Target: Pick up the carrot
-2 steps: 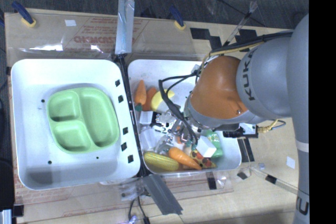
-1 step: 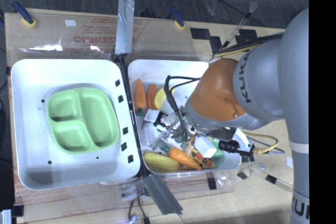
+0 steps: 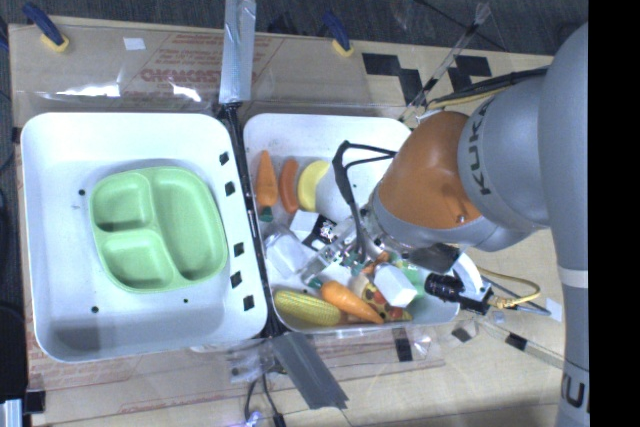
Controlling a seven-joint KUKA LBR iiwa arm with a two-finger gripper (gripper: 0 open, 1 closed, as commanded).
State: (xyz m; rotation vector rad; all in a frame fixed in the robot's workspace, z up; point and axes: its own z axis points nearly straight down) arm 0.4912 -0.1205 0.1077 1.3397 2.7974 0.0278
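arm (image 3: pixel 480 185) reaches in from the right and hangs low over the right bin (image 3: pixel 300 127), wrist pointed down into the food pile. gripper (image 3: pixel 352 250) sits in the middle of the clutter, so it looks set up for a grab there, my guess. can't tell its state, too much clutter and arm in the way.

two carrot-like things here. carrot (image 3: pixel 266 179) lies along the left wall of the right bin, near the top, long and orange, tapered, with a small green bit at its lower end. just beside it a shorter orange piece (image 3: pixel 289 185), then a yellow round thing (image 3: pixel 313 183). a second carrot (image 3: pixel 350 301) lies slanted near the bottom edge, beside the corn (image 3: pixel 307 308), just below the gripper. that one is nearer the tool, so likely the target, but not sure.

neither carrot is held, both rest in the bin. white and mixed toys crowd around the gripper, so a clean grasp looks hard.

left bin (image 3: pixel 40 215) holds a green tray (image 3: pixel 158 227), three compartments, lying flat.
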